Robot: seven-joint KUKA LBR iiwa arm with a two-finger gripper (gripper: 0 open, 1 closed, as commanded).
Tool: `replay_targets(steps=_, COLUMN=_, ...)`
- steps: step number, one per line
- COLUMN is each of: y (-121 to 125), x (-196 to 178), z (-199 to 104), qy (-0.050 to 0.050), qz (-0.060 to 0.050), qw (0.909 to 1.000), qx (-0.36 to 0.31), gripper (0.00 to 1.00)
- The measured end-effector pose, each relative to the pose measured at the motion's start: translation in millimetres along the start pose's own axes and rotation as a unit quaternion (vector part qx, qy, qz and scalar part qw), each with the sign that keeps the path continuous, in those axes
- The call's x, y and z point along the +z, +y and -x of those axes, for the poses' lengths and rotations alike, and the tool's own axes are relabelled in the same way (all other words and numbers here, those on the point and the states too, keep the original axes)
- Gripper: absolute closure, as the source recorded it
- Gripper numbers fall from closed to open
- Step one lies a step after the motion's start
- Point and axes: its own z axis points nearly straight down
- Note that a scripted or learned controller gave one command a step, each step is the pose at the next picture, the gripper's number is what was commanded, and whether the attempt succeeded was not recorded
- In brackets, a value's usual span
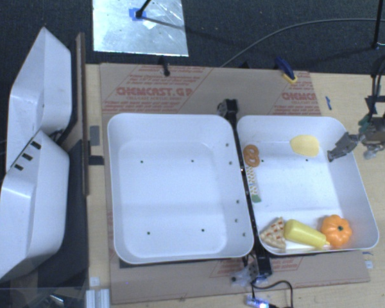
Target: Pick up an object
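Nothing is yet lifted: all objects are seen lying in the right bin. The orange pumpkin, yellow piece and pale yellow disc rest there. The end effector is poised at that bin's far right rim; its grasp state cannot be determined.

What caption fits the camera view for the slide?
Claw at the right white bin's far rim, near a pale yellow oval; orange pumpkin toy, yellow cylinder, pretzel inside.

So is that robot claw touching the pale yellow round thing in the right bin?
Apart. In the camera view the gripper sits at the right bin's far right rim, with bare white floor plainly between it and the pale yellow round thing.
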Motion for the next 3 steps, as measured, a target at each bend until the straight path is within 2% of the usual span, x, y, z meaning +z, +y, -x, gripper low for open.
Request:
replay_targets(steps=1, y=0, x=-1, z=0, qy=0.000, qz=0.001, qw=1.0000, qx=0.000, gripper=0.00)
replay_targets(steps=3, y=-3, x=110, z=-11, qy=0.000, qz=-0.001, qw=1.0000, qx=0.000, gripper=0.00)
